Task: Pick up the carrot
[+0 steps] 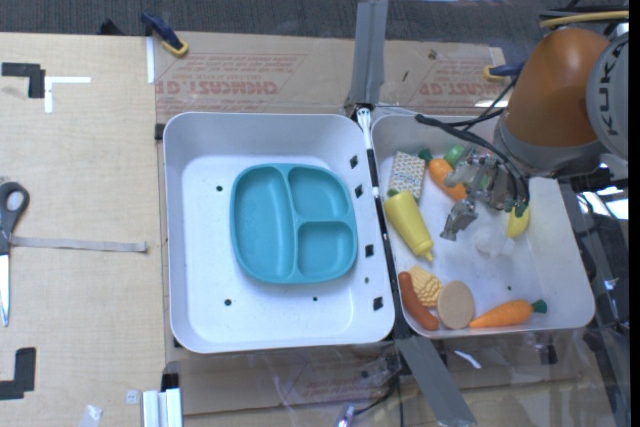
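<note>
The carrot (503,314) lies along the near wall of the right bin (575,255), its green top pointing right, well apart from the gripper (462,215), which hangs over the middle of that bin with nothing visibly between its fingers; how far the jaws stand open cannot be told from this slanted view. A second orange carrot-like piece (441,173) sits just beside the gripper on its far-left side, partly hidden under the wrist. Left of the gripper lies a yellow bottle (410,222), with a speckled white block (405,173) beyond it. Near the carrot's tip are a tan round slice (456,304), a corn piece (425,287) and a reddish sausage (414,305). A small yellow item (517,221) lies right of the gripper. The left bin (185,245) holds a teal divided plate (295,223). Both bins rest on a cardboard-covered bench (250,75), and scissors (8,245) lie on the wooden surface (75,215) at the far left.
</note>
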